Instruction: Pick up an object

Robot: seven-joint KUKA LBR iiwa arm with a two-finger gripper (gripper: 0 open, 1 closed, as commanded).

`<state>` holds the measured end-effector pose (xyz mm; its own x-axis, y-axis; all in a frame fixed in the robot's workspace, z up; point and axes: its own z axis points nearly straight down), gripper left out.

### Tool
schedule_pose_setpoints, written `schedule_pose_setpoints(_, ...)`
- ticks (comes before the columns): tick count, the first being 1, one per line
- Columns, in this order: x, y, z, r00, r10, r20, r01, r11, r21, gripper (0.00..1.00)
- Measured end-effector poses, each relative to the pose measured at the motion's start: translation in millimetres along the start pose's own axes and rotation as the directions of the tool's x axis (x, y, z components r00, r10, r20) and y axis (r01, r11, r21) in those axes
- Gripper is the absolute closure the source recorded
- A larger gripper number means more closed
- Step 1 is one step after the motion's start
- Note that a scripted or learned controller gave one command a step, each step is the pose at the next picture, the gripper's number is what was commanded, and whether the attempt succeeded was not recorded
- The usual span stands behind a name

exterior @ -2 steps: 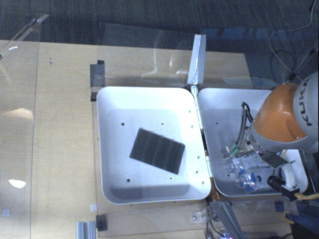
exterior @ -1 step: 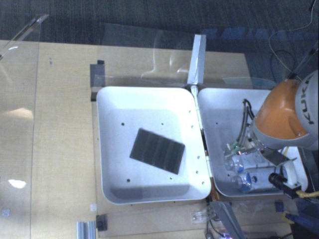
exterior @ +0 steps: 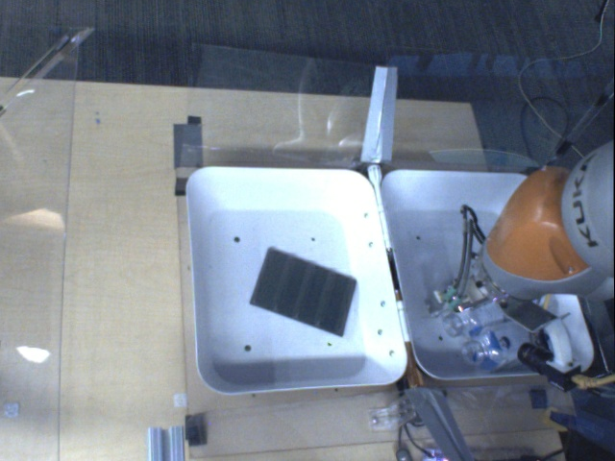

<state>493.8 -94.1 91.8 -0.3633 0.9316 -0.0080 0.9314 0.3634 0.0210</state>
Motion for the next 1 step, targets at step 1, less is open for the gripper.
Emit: schedule_pose_setpoints(1,-0.5,0.6,0.4,1.0,0.0,0.002,0.0,1.0,-0.002,0.0)
